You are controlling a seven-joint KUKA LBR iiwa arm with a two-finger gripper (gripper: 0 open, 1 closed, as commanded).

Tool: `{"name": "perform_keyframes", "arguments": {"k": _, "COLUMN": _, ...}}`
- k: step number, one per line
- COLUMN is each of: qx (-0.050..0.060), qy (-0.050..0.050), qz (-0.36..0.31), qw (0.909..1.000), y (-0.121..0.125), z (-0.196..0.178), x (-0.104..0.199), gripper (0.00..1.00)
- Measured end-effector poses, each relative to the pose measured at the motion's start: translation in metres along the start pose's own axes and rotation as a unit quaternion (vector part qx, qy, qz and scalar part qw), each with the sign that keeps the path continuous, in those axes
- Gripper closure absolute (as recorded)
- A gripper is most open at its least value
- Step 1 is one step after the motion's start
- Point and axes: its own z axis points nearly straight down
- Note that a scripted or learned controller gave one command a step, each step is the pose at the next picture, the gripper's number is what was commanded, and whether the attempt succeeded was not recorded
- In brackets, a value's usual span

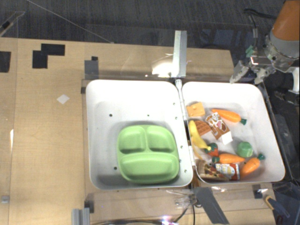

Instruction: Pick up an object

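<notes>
One carrot (pixel 228 115) lies lengthwise left-right, green tip pointing right; the gripper's (pixel 247 68) grip state is unclear.

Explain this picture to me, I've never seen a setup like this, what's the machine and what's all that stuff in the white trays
One camera looks down at a slant on a wooden bench. The machine is a robot arm, grey with an orange band, reaching in from the right; its two-finger gripper hovers just past the far rim of the right bin and holds nothing. Two shallow white bins sit side by side. The left bin holds a green divided plate. The right bin holds toy food: three carrots, one at, a banana, a small green item, a waffle-like piece and some small packets. The job is to pick up one object.
</notes>
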Motion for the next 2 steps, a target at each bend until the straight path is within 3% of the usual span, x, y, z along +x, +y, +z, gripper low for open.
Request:
{"name": "perform_keyframes", "arguments": {"k": 1, "qx": 0.0, "qy": 0.0, "qz": 0.0, "qw": 1.0, "y": 0.0, "z": 0.0, "x": 0.0, "gripper": 0.0}}
{"name": "perform_keyframes", "arguments": {"k": 2, "qx": 0.0, "qy": 0.0, "qz": 0.077, "qw": 0.997, "y": -0.044, "z": -0.009, "x": 0.005, "gripper": 0.0}}
